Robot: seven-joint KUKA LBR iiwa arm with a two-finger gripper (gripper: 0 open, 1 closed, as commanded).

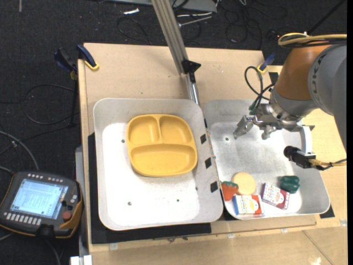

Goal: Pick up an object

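Probably light, stiff, easy — the small carton [275, 195] lay near the bin's front w/ other bits; gripper [255, 127] hovered well apart, fingers spread, nothing between.

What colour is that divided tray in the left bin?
Yellow: the divided plastic tray shows plainly in the camera view.

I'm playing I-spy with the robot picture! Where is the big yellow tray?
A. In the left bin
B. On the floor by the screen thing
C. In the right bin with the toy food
A: the yellow tray lies in the left bin, while the toy food sits in the right bin.
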